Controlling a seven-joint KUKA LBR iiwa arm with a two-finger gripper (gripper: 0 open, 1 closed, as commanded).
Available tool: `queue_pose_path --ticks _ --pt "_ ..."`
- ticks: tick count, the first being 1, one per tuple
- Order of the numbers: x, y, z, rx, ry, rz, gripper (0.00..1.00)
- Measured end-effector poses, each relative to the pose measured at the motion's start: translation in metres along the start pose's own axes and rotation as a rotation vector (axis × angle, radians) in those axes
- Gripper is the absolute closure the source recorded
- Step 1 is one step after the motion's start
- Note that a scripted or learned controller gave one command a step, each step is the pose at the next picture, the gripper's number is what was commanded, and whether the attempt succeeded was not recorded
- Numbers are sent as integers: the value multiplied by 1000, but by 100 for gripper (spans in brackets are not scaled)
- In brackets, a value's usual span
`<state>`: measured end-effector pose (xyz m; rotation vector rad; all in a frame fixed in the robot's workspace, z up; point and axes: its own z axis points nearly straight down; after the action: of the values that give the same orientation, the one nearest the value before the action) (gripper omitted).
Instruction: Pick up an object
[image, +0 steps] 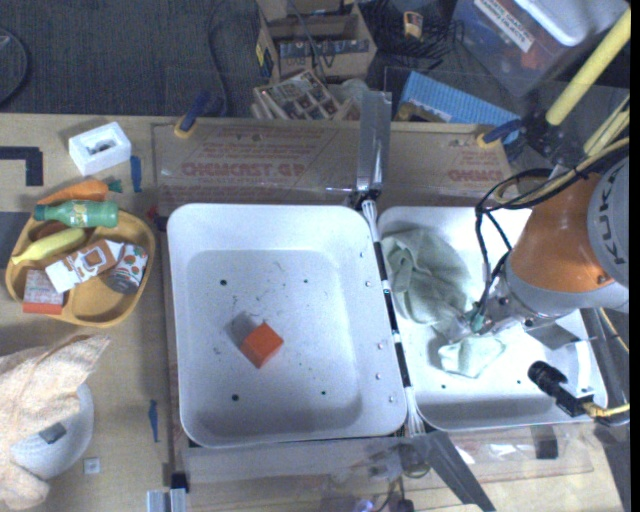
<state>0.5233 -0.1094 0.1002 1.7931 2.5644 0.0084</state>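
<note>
Grey arm hides tool over cloth; grip state unreadable.

Evenly and brightly lit from above, with no hard glare. Brightest on the two white bins, nearly washed out along their rims. Soft, short shadows only: a grey patch just left of the orange block, a faint one under the crumpled cloth. Dim and murky across the far floor. Slightly soft overall, grainy in the dark parts. Blurred at the near edge and on the arm at right.
</note>
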Motion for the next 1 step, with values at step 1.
queue_pose_path --ticks 1 --pt "0 0 0 0 0 -1 0"
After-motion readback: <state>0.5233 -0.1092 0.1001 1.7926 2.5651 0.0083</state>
